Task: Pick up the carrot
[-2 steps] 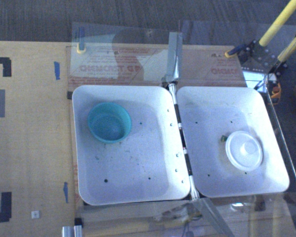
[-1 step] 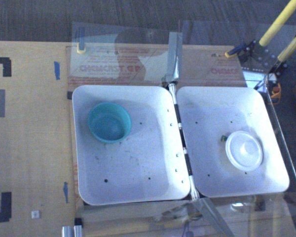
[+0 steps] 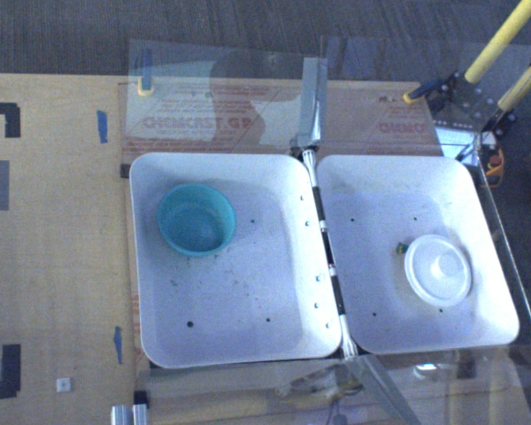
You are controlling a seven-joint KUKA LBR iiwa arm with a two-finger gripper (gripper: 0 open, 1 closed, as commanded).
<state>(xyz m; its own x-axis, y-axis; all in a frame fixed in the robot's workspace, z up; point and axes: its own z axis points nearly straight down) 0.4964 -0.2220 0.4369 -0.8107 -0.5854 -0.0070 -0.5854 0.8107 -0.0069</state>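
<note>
Along the bottom of the frame, the near rims of the two white bins sit close to the bench's front edge, where a grey metal bracket [image 3: 372,388] lies just below their junction. The left bin [image 3: 248,326] and the right bin [image 3: 372,317] touch along a narrow seam running up the middle of the frame. The near half of each floor is bare white, with a few dark specks.

Further up, in the right bin, a white round dish [image 3: 438,268] sits right of centre, near the right wall but apart from it. There is open floor to its left and above it.

A small green speck [image 3: 400,249] touches the dish's left rim. It may be the carrot's leafy tip. No orange body shows, so its long axis and heading cannot be told.

In the left bin, a teal bowl [image 3: 196,220] stands upright in the upper left corner area, close to the left wall. The floor is free to its right and below it.

Beyond the bins a clear panel [image 3: 221,104] with red lettering lies across the wooden bench [image 3: 53,264], and yellow poles [image 3: 504,29] slant into the upper right corner.

Whether the gripper is open or closed cannot be told here.
</note>
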